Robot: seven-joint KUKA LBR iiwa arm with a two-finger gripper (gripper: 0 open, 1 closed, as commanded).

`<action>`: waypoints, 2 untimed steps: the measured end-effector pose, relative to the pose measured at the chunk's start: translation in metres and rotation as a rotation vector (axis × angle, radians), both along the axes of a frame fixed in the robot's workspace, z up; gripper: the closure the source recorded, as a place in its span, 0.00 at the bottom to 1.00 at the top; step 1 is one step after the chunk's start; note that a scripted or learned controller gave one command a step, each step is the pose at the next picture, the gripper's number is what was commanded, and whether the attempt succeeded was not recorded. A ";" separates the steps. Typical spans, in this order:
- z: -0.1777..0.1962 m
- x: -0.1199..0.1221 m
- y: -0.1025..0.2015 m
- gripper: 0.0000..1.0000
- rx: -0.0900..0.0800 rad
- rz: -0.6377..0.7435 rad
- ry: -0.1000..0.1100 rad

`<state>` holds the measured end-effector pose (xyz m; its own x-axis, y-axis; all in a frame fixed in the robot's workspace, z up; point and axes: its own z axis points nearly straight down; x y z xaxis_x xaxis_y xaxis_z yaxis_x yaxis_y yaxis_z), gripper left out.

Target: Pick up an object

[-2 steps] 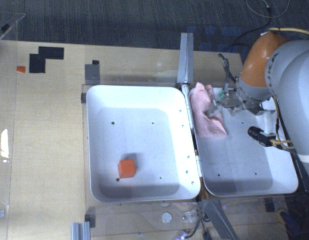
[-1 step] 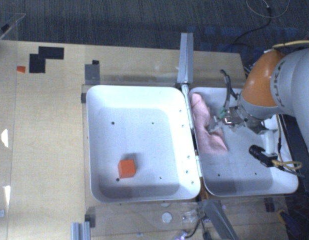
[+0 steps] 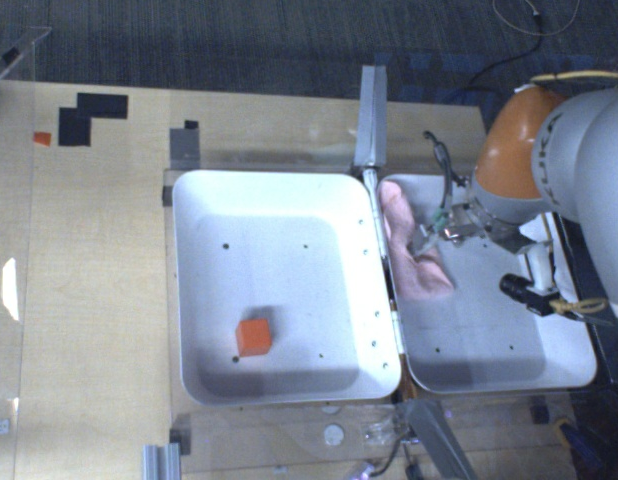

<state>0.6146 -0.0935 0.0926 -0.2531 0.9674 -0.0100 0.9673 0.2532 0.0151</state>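
Against the left wall of the right-hand bin point(image 3: 549, 368), a pink cloth point(image 3: 409, 243) lies rumpled lengthwise, its upper end riding up onto the divider between the two bins. Over its middle the gripper point(image 3: 435, 236) of the grey arm point(image 3: 579, 158) has its tips down at the cloth's right edge, but at this slant I cannot tell how far apart the fingers are or whether any fabric is caught between them. Well apart from all this, a small orange block point(image 3: 254, 337) sits alone near the front-left of the left-hand bin point(image 3: 199, 268).
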 end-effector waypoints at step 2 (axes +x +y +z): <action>0.005 -0.009 0.005 0.00 0.004 0.069 -0.010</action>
